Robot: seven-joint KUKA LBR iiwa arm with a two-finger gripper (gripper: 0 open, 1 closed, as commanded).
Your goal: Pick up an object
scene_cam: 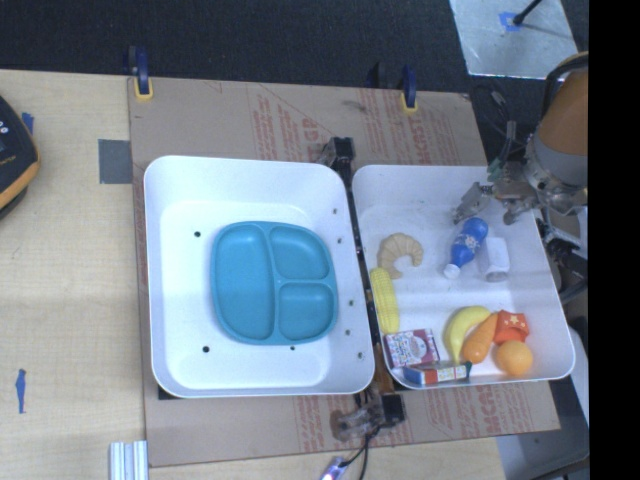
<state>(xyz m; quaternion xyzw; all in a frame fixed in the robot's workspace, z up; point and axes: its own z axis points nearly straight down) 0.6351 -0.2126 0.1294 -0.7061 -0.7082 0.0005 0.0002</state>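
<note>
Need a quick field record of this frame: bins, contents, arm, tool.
left bin: holds blue divided plate
right bin: croissant, blue bottle, corn cob, banana, carrot, orange, red-and-white packet
arm: enters at right, over right bin's far right corner
tool: just above blue bottle, nothing seen between fingers
tool open/shut: cannot tell

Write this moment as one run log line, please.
gripper: over right bin, far side | nearest: blue bottle, lying, not held | left bin: blue divided plate | pick: not done
</note>
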